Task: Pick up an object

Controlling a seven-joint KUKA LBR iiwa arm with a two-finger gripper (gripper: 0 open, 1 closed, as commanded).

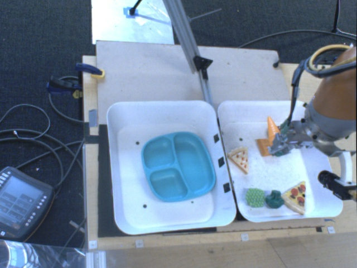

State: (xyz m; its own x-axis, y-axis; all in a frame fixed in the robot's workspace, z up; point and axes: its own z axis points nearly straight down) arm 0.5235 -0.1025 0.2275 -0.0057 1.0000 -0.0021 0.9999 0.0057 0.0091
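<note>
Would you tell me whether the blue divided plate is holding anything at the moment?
Empty: all three compartments of the blue divided plate show bare blue, lying flat in the left bin.

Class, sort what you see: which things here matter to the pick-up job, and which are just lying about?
For the job: gripper, orange toy beside it, pizza slices, green toys, right bin.

Lying about: blue tray, left bin, handset, cables, clamp.

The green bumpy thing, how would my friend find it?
Look in the right bin, along its near edge. The green bumpy thing is the leftmost of three toys in a row there. It is pale green and round, beside a darker teal toy and a pizza slice.
</note>
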